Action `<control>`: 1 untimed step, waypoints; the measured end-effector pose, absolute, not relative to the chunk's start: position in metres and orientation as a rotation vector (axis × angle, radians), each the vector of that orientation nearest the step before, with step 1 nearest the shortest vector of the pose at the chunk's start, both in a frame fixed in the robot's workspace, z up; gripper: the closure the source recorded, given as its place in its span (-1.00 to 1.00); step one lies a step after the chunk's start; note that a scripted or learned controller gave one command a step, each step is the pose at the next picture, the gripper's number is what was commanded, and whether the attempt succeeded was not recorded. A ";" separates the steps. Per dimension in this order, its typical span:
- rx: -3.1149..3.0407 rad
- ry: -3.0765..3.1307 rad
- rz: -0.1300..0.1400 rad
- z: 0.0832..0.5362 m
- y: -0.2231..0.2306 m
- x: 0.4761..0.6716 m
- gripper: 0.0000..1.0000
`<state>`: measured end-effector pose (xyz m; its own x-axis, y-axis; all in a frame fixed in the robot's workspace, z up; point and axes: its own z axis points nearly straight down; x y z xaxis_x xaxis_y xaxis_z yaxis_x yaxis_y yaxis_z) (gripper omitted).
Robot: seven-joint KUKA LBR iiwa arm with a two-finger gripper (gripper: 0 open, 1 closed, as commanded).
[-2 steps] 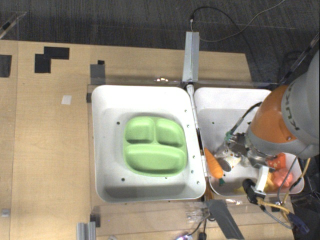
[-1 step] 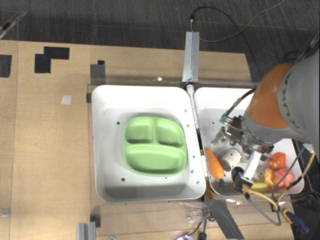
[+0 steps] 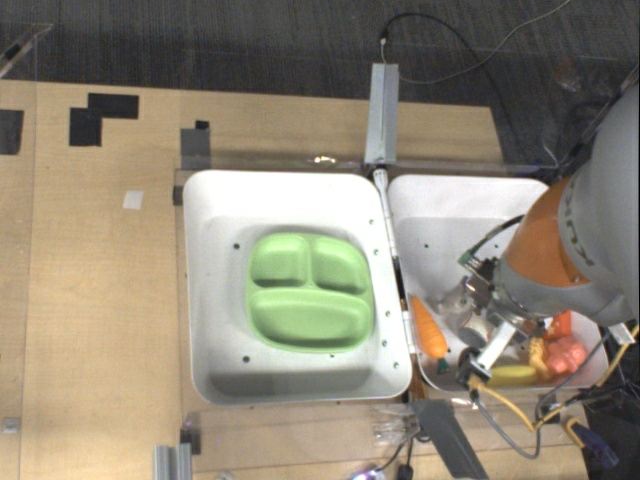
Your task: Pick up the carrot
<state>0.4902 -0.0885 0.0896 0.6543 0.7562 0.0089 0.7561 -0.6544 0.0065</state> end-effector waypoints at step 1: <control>2.872 1.255 0.017 0.090 -0.085 0.490 -1.00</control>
